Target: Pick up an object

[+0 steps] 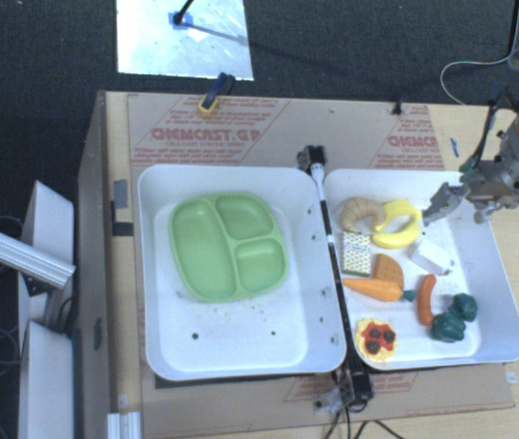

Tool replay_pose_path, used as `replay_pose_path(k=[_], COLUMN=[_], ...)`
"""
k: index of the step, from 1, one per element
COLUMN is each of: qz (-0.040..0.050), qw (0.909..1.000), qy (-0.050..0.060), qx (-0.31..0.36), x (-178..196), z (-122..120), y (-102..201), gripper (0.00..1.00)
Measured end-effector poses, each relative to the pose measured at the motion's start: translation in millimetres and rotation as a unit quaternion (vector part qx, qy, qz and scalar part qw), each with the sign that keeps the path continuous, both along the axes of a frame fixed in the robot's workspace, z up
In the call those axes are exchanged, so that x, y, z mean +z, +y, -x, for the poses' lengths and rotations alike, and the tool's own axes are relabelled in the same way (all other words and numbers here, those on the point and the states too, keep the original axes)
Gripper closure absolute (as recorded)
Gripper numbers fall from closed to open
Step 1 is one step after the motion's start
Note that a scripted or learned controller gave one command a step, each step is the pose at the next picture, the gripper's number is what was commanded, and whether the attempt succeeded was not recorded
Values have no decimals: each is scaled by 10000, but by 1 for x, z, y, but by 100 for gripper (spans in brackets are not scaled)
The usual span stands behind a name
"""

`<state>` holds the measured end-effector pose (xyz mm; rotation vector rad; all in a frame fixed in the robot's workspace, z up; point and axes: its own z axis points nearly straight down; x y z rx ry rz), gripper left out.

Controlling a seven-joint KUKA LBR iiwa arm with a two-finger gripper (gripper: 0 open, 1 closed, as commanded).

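The right bin (497, 282) holds toy food: a croissant (360, 211), a yellow banana (396, 224), a white block (431, 256), a green checkered piece (357, 252), a brown bread slice (389, 268), a carrot (375, 289), a red sausage (426, 298), green broccoli (451, 318) and a berry tart (376, 339). My gripper (465, 206) hangs over the bin's far right part, just right of the banana and above the white block. It is open, with nothing between its fingers.
The left bin (163, 337) holds a green divided plate (229, 245). A black divider bar (330, 245) runs between the bins. A yellow-and-black tool (213, 94) lies on the cardboard behind them. Cables hang at the upper right.
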<state>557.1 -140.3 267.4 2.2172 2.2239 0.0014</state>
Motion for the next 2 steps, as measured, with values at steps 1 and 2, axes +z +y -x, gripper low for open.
replay_pose_path(k=[1, 2], qz=[-6, 19], qw=[10000, 10000], qy=[22, -40], qx=[-10, -13], x=[-144, -179], z=[2, -4], y=[5, 48], gripper=[0, 0])
